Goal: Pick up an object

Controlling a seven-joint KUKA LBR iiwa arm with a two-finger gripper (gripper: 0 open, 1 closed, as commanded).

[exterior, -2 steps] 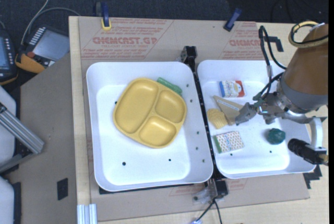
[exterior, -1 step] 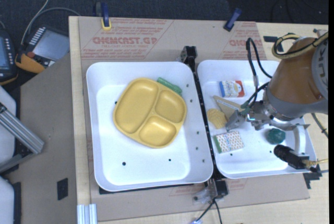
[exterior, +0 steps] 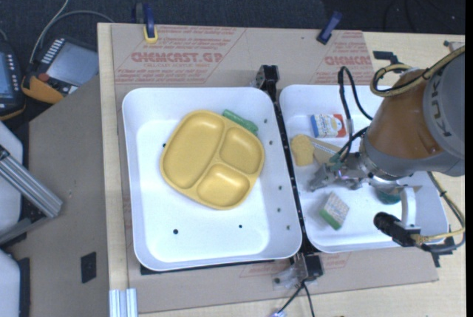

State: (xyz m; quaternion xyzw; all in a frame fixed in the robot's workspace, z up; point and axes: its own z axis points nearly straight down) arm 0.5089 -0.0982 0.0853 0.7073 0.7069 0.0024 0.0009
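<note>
I see the hand (exterior: 327,176) low in the right bin (exterior: 436,230), among a yellow piece (exterior: 301,149), a white carton (exterior: 327,125) and a green-white block (exterior: 335,210); I can't tell its opening or whether it grips anything. Left bin (exterior: 148,234) has a yellow tray (exterior: 213,159) over a green item (exterior: 240,120).

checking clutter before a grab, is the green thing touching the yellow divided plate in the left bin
Touching, as far as the camera view shows: the green thing pokes out from under the yellow plate's upper right rim, no gap between them.
</note>
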